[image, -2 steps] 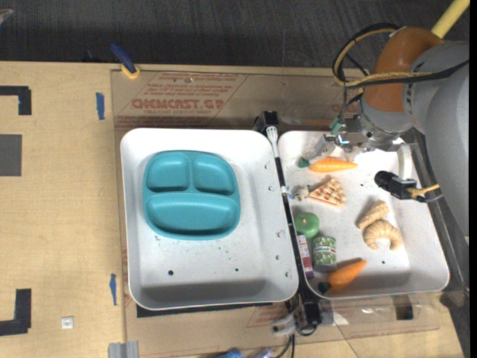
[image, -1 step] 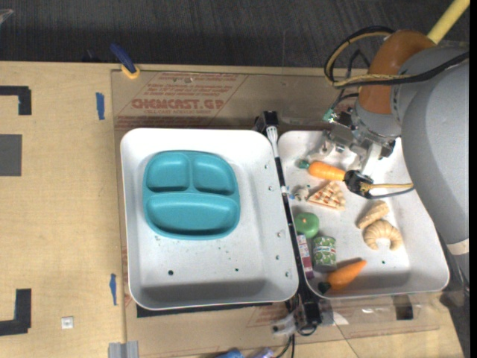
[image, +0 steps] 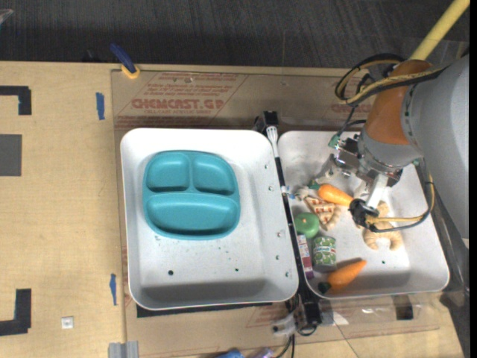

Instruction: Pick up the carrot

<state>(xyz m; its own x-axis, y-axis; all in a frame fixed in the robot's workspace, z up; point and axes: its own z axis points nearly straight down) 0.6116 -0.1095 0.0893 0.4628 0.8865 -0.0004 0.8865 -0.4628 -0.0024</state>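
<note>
Carrot (image: 345, 273), orange and tapered, lies at 6 o'clock in the right bin (image: 426, 268); a 2nd orange carrot (image: 335, 195) lies at 8 o'clock of the hand (image: 356, 171). Whether the hand is spread, I cannot tell.

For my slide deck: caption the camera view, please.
Claw over the right bin, close to an orange carrot; teal divided plate sits in the left bin.

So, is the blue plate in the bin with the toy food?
No, the plate lies in the left bin, the food in the right bin.
</note>
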